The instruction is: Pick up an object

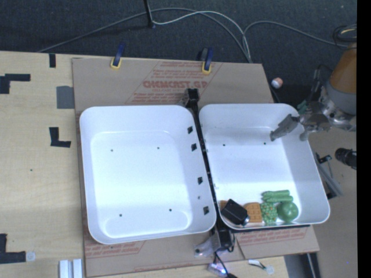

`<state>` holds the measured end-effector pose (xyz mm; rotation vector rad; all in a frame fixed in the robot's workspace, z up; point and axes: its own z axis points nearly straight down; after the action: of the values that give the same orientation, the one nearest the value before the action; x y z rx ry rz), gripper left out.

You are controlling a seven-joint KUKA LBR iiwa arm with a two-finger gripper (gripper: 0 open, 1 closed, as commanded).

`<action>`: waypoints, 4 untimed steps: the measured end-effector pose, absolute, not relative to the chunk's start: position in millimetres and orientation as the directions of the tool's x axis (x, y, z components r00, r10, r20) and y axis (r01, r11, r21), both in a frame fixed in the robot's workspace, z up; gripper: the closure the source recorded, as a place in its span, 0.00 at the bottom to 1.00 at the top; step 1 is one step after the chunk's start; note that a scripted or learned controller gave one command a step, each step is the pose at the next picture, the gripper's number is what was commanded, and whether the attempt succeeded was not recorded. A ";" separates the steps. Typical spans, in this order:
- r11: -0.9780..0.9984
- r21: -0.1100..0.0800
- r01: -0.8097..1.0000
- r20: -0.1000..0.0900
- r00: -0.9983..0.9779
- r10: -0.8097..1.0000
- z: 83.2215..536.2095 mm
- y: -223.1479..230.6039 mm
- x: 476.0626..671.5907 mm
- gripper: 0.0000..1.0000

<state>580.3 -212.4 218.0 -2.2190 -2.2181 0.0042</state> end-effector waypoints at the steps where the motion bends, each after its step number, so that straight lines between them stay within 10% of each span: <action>1: 0.000 0.000 1.000 0.000 0.000 1.000 220.4 -212.4 581.4 0.00; 4: 0.001 -0.001 1.000 0.000 -0.001 1.000 88.4 -206.9 586.2 0.00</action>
<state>586.2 -206.9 88.4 -2.2204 -2.2223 0.0012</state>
